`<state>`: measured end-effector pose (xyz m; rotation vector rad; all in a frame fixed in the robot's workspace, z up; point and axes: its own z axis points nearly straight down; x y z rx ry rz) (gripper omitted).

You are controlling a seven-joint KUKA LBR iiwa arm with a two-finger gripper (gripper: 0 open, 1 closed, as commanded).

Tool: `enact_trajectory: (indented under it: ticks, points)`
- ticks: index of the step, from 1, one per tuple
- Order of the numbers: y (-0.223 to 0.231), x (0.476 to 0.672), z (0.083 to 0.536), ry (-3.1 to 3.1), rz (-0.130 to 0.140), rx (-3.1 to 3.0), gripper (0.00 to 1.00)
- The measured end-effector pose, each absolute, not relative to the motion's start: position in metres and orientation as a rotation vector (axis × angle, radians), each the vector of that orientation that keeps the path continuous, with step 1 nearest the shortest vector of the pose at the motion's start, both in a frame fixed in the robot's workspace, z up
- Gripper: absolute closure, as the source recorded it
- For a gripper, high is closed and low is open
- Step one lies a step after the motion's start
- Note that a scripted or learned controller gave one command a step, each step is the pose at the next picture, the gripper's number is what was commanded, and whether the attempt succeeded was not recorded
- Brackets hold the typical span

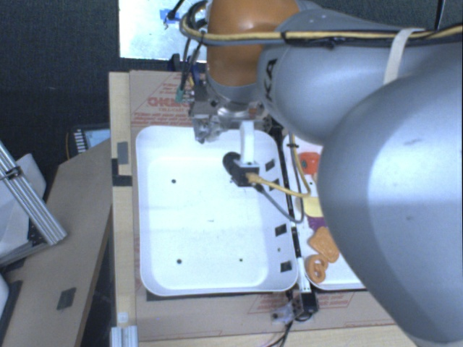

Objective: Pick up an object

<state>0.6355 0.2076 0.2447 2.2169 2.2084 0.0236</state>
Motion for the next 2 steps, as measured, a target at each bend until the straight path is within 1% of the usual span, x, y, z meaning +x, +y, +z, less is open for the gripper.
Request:
enact_trajectory:
  ticks: [1, 2]
  points:
    - [0.236, 0.671, 0.370, 2.222, 0.026, 2.208, 1.00]
    - [0.235, 0.620, 0.371, 2.228, 0.001, 2.217, 1.00]
